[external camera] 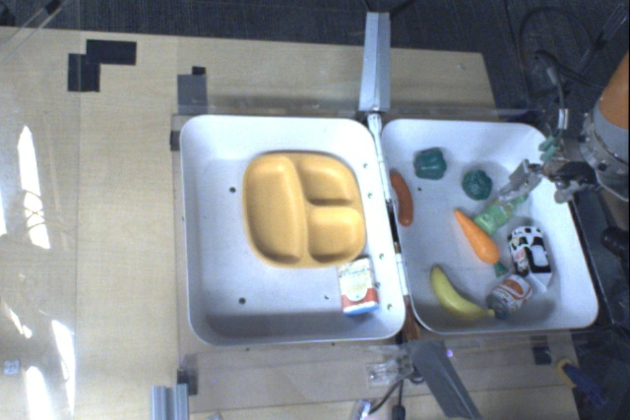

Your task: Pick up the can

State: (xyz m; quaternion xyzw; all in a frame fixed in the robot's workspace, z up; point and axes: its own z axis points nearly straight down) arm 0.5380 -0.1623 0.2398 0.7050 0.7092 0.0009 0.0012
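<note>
Wooden bench [118, 241] seen from above, bearing two shallow white bins side by side. Left bin [212, 310] holds a yellow divided tray [300, 209] and a small carton [358, 288]. Right bin [571, 305] holds the can [511, 293], lying tipped near the front edge, touching a banana's [456, 295] tip. Nearby are a carrot [477, 236], a black-and-white cow toy [530, 250], a sausage [401, 196] and two green pieces. Robot pincer [522, 180] hovers over the bin's far right, well apart from the can, its jaws spread and holding nothing.
</note>
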